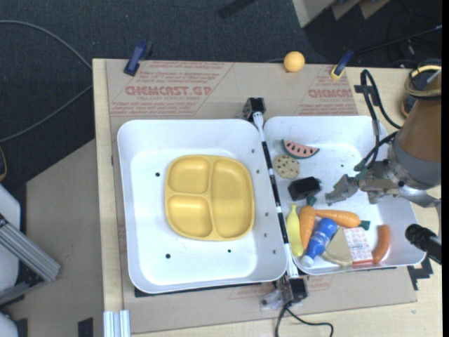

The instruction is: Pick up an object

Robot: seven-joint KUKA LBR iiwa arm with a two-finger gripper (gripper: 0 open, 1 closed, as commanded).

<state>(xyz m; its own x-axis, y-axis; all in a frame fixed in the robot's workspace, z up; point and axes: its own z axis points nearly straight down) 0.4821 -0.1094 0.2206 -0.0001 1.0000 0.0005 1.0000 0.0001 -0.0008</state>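
Yellow plate (210, 196), orange carrot (337, 217)

Even, bright overhead light, soft short shadows. White bins (140, 188) near blown out with mild glare. Focus sharp enough overall; dark floor (56, 20) underexposed.

Two white bins side by side on surface (175, 83). Left bin (140, 188) holds yellow divided plate (209, 196). Right bin (330, 128): watermelon slice (300, 148), cookie (286, 165), black block (304, 187), carrot (339, 217), blue bottle (319, 239), banana (294, 229), sausage (382, 243). End effector (347, 188) low over right bin, beside black block, above carrot. Orange ball (294, 61) at surface's far edge.
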